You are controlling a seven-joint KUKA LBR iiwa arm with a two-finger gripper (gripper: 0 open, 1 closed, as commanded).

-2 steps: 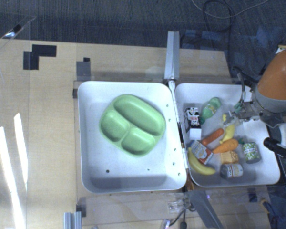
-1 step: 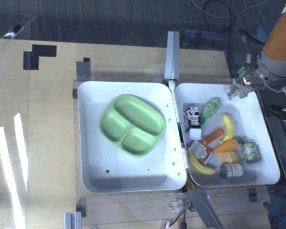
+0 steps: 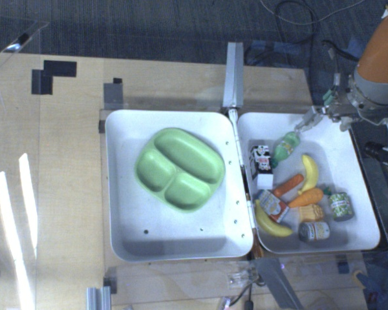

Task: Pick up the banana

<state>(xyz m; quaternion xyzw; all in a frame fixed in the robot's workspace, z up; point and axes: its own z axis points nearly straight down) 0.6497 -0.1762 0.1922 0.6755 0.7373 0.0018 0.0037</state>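
Two yellow bananas lie in the right bin (image 3: pixel 359 173). One banana (image 3: pixel 309 171) sits near the bin's middle, curved and nearly upright in the view. The other banana (image 3: pixel 272 224) lies along the bin's front left, partly under a small packet (image 3: pixel 272 205). My gripper (image 3: pixel 312 119) hangs over the bin's far edge, above and to the right of a green bottle (image 3: pixel 286 147). It is well apart from both bananas and nothing shows in it. The orange-banded wrist (image 3: pixel 381 53) reaches in from the upper right.
A green divided plate (image 3: pixel 180 168) lies in the left bin (image 3: pixel 119 192). The right bin also holds a cow-print carton (image 3: pixel 262 158), a carrot (image 3: pixel 305 197), a red-orange item (image 3: pixel 288 186), a tin (image 3: pixel 314 230) and a green-labelled can (image 3: pixel 340 206). A metal divider (image 3: pixel 233 76) stands behind the bins.
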